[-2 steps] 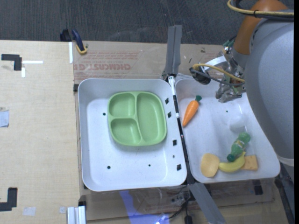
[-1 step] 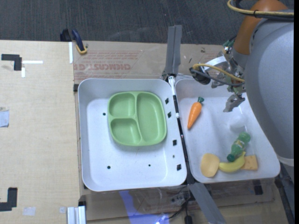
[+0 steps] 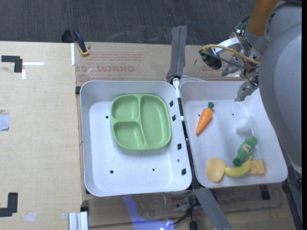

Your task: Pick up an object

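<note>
Hovering hand [image 3: 243,91] over right bin [image 3: 268,128]; grip state hidden; bottle [image 3: 246,148] blurred

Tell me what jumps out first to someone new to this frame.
The green plate, with three compartments, sits alone in the left bin. In the right bin an orange carrot lies apart near the divider, while a chip, banana and green bottle cluster at the near edge. The grey arm looms over the right side.

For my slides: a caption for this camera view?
Grey KUKA arm above right white bin holding orange toy carrot, yellow banana; green divided plate in left bin.
</note>
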